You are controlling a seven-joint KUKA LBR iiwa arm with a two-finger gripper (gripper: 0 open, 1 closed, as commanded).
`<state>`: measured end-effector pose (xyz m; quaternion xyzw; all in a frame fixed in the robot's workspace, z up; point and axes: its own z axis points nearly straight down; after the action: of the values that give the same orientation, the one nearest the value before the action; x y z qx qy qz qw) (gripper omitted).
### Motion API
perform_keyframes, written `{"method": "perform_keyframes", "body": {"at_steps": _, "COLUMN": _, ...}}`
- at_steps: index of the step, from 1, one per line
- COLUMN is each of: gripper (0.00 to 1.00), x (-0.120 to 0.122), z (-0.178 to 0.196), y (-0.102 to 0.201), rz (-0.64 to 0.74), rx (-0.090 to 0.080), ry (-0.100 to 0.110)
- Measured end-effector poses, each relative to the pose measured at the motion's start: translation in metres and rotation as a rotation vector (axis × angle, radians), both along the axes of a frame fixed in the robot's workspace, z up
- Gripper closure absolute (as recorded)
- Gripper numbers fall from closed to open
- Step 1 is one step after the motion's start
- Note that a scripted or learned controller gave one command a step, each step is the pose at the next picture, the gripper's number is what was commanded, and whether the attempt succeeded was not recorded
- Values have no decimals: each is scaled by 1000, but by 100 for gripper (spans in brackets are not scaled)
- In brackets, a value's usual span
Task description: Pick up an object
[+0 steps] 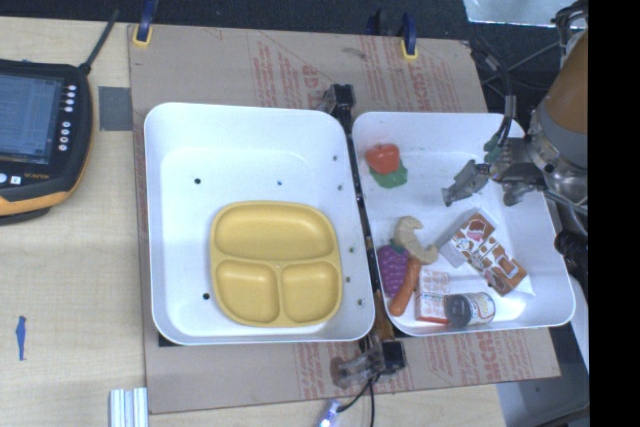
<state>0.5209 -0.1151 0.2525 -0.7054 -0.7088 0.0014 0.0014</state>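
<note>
A cardboard-covered bench carries two shallow white bins; the right bin (pixel 520 130) holds the clutter. The grey two-finger claw (pixel 478 180) hangs spread wide and empty above it, so nothing is picked yet. The brown-and-white snack packet (pixel 482 250) lies just below the claw, likely the nearest target.

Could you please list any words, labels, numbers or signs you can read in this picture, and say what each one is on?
No text can be read with certainty.
Cardboard sheet: rows of red print, too faint to read.
Brown snack packet: printed design, too small to read.
White card with red print: blurred.
Handheld screen: display illegible.
</note>
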Motion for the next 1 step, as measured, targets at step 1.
{"method": "perform_keyframes", "body": {"at_steps": 1, "gripper": 0, "x": 35, "z": -61, "y": 31, "rz": 1, "rx": -1, "ry": 2}}
